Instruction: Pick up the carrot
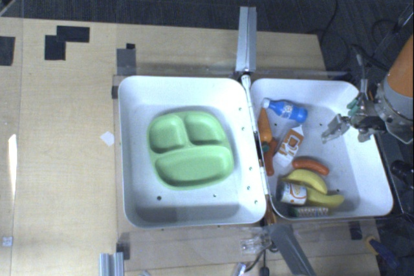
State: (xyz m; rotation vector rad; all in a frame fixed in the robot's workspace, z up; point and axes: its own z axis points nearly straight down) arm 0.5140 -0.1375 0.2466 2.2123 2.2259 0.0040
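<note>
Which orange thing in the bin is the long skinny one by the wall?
That is the carrot, lying along the right bin's left wall. The other orange thing, the sausage, is shorter and fatter, above the banana.

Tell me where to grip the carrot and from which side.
Grip the carrot at its thick upper half, from straight above, fingers closing across its width. It lies lengthwise along the right bin's left wall, so approach from the bottle side looks likelier to succeed.

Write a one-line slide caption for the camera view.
Carrot lies along the right bin's left wall as the hand hovers near its right side; left bin holds a green divided plate.
</note>
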